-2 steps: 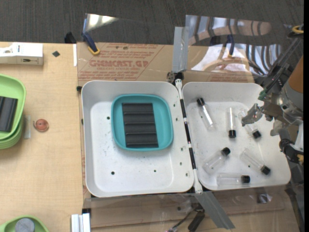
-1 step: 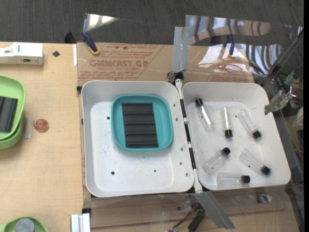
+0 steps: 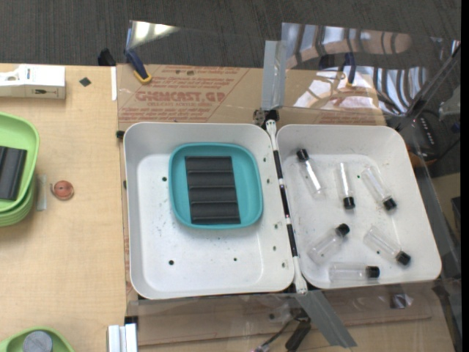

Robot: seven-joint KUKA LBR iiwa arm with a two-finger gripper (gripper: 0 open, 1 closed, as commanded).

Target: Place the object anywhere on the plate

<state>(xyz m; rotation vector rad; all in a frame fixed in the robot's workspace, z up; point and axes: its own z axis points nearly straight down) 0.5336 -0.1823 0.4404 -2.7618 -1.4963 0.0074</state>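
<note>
While the pincer's state cannot be told, six clear black-capped vials (image 3: 346,186) lie scattered in the right bin (image 3: 418,196), apart from the teal plate (image 3: 251,189) in the left bin (image 3: 146,255).

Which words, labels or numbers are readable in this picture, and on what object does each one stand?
"CHEMCAST GP": red print on the brown paper-covered sheet behind the left bin; the smaller red lines around it are too blurred to read.
White box at the bench's far left: dark markings, too small to read.
Vials and teal plate: no text visible.
</note>
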